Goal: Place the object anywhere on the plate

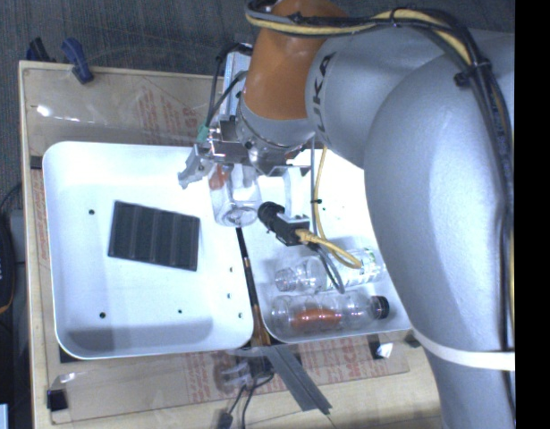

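Plastic, clear and bottle-shaped, the object hangs upright beneath the two-finger gripper, apparently pinched at its neck. The dark ribbed rectangular plate lies at eight o'clock, inside the left white bin.

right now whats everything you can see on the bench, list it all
dark ribbed plate: one, dark grey, flat in the left bin
left bin: one, white, shallow, left half of the bench
right bin: one, white, partly under the arm
clear bottle: one, see-through, at the left bin's right edge, right below the tool; whether it is gripped cannot be told
bottle with reddish contents: one, clear with a dark cap, lying in the right bin
small clear items: a few, see-through, right bin above the lying bottle
blue clamp: one, blue, bench's top left corner
arm: one, grey with an orange band, reaching in from the right
tool: one, metal, over the bins' shared edge
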Available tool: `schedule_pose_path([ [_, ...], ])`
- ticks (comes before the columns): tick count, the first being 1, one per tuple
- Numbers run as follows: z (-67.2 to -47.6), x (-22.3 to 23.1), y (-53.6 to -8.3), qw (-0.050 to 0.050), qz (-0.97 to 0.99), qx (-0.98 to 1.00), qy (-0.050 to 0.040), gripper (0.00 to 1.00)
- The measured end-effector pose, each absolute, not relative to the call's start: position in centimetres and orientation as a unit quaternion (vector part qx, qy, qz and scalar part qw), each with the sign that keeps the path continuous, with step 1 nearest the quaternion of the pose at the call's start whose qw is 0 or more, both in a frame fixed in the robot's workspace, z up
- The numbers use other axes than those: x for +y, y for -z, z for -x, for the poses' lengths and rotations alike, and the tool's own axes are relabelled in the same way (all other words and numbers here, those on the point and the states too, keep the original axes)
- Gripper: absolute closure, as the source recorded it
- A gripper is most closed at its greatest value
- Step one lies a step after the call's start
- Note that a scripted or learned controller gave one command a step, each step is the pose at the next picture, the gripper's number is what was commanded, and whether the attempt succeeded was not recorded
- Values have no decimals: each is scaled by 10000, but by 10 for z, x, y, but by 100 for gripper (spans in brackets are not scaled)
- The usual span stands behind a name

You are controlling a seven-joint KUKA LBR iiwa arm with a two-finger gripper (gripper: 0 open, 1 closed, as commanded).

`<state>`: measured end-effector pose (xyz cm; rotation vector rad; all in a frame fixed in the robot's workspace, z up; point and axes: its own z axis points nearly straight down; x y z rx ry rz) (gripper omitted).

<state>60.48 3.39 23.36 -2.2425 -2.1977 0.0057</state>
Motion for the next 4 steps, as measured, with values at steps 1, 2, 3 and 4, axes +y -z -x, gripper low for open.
schedule_pose_path([
  [1,-582,108,-232,25,6932,-7208,-38,100],
  [2,-608,104,-253,8,6450,-7642,-20,100],
  [3,-656,76,-198,13,6249,-7807,-24,100],
  [4,-656,2,-191,18,6124,-7906,-21,100],
])
